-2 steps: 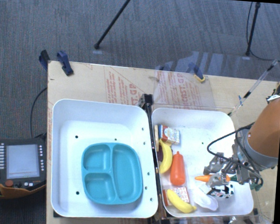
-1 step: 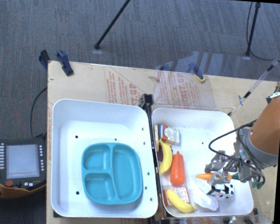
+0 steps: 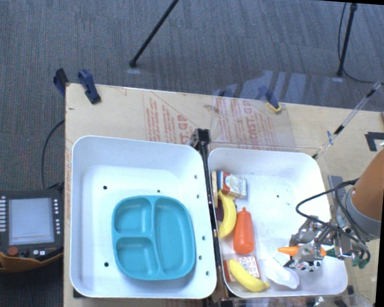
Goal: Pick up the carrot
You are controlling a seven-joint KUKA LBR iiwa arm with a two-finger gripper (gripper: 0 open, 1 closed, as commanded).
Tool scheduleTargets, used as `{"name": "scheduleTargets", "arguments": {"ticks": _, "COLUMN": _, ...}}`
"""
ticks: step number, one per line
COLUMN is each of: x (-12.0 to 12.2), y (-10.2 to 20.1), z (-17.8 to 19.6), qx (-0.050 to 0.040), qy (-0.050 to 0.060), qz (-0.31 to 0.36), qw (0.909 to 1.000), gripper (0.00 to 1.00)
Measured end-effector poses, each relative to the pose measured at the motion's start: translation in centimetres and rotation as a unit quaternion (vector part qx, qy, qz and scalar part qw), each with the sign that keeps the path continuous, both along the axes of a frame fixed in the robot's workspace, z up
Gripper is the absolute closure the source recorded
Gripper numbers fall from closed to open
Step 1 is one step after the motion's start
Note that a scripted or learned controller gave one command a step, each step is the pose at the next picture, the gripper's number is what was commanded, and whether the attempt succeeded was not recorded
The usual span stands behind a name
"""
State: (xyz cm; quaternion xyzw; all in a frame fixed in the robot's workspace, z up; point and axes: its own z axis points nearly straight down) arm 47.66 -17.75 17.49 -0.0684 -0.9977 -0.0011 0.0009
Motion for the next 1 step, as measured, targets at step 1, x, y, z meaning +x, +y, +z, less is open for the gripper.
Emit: {"name": "scheduleTargets", "arguments": {"ticks": 1, "x": 0.20, "y": 0.09, "z": 1.01, "qx": 0.0004, "qy": -0.002, "qz": 0.001, "qw": 1.0000, "gripper": 1.00}}
